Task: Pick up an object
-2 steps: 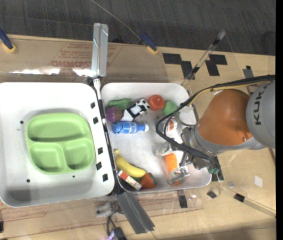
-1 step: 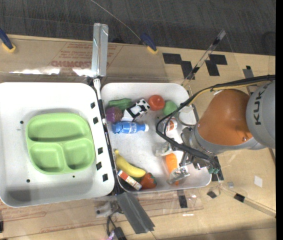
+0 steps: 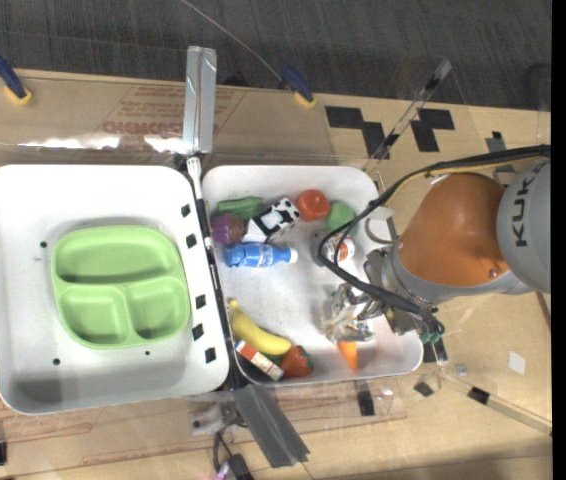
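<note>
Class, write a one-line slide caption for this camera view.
Gripper low in the right bin of toys; green tray in the left bin.

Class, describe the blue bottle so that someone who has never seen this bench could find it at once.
Start at the right-hand white bin, the one crowded with toys beside the bin holding the green divided tray. Look near its left wall, about halfway down: the blue bottle lies on its side there, below a purple item and above the banana. It is the only blue thing in the bin.
</note>
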### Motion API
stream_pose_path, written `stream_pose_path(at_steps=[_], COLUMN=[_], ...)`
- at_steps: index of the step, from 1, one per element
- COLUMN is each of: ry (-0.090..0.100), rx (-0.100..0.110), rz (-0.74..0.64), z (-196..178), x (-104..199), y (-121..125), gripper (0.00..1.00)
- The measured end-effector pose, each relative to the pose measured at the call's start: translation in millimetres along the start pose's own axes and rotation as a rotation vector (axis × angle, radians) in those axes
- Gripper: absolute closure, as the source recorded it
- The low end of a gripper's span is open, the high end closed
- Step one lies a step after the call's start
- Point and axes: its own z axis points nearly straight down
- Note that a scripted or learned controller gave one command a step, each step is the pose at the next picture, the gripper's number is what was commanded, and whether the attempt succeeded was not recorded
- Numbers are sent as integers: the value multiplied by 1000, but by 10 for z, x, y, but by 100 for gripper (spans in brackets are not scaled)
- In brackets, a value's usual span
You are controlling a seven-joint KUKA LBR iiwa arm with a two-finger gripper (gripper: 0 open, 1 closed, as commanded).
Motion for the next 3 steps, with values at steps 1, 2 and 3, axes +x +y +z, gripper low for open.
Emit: stream_pose_path(at_steps=[1,2,3], ry=[7,11,7], rx=[-6,-4,-2], rz=[-53,75,146], z=[110,125,116], x=[-571,-451,-604], y=[391,344,385], gripper=[100,100,100])
